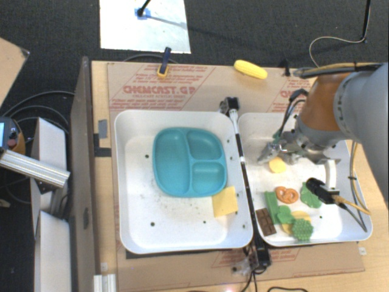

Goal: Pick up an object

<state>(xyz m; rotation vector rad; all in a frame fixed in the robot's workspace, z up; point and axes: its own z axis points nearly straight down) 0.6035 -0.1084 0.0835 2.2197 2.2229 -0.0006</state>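
My gripper (278, 151) hangs low over the upper left part of the right bin (252, 126), on the grey arm with the orange band (322, 102) that comes in from the right. A small pale yellow lump (277, 165) lies right under the gripper's tip, touching or nearly touching it. Further toward the front of this bin lie an orange pretzel (285, 194), a brown chocolate bar (265, 221), several green toy pieces (302, 228) and a small yellow piece (299, 214).
The left bin (137, 224) holds a teal divided plate (188, 162) and a yellow square slice (225, 201) at the plate's front right corner. A yellow banana-like toy (250, 69) lies on the cardboard behind the bins. Cables run along the right bin's right side (358, 205).
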